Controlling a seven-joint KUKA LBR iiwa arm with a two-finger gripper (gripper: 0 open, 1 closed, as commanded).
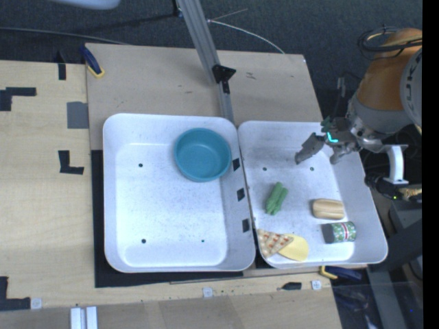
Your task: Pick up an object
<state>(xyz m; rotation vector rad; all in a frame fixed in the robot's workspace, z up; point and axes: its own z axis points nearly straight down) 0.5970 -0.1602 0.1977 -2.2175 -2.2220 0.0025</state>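
Two white bins are set side by side on the bench. In the left bin (130, 211) a blue bowl (202, 154) is seen near the far right corner. In the right bin (363, 204) four things are gathered in the near half: a green piece (276, 198) near the middle, a tan roll (328, 209) to its right, a small can (340, 232) just in front of the roll, and a pizza slice (282, 245) at the near left corner.

The gripper (321, 150) is held over the far right part of the right bin, well apart from all four things, and its two dark fingers (306, 149) are spread with nothing between them. Nothing lies between it and the things below.

A grey pole (206, 43) runs down from the top edge to the gap between the bins. The arm (387, 88) is cut off at the right edge. The can's label cannot be read, and the green piece is too small to be identified.
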